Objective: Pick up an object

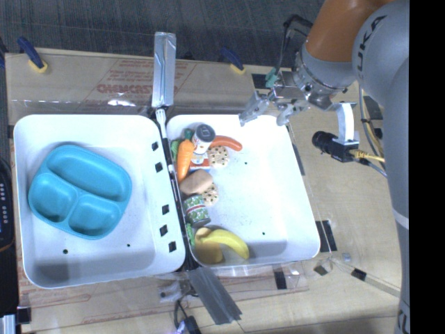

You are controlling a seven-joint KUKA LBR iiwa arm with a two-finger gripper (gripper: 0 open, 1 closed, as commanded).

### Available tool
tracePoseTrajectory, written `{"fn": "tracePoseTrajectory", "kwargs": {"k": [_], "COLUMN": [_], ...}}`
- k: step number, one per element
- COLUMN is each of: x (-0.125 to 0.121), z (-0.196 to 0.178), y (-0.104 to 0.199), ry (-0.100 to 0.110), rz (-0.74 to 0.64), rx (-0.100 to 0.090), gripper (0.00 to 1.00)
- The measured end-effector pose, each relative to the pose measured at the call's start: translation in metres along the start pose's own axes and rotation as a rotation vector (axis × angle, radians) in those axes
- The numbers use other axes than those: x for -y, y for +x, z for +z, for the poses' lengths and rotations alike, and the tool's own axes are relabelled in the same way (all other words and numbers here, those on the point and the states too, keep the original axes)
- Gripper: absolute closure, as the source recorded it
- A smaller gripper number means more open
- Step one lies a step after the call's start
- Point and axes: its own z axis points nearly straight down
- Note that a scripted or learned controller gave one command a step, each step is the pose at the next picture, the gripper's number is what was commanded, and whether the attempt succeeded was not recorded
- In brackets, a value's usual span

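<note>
Blue and three-sectioned, a tray (78, 189) lies in the left white bin (31, 259). Along the left wall of the right bin (292, 207) sit a carrot (183, 158), small bottle (203, 136), sausage (227, 143), cookie (220, 156), potato (196, 182), can (196, 208) and banana (224, 241). Above that bin's far edge hangs the gripper (265, 112), fingers spread, pinching nothing.
</note>
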Motion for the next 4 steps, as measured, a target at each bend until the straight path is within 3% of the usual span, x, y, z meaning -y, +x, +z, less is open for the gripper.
{"fn": "tracePoseTrajectory", "kwargs": {"k": [1, 2, 3, 4], "x": [0.024, 0.141, 0.087, -0.004], "z": [0.195, 0.199, 0.187, 0.198], "y": [0.042, 0.015, 0.005, -0.035], "ry": [0.011, 0.001, -0.003, -0.004], "rz": [-0.038, -0.036, -0.057, -0.145], "rx": [-0.003, -0.001, -0.002, 0.0], "gripper": [0.0, 0.0, 0.0, 0.0]}}
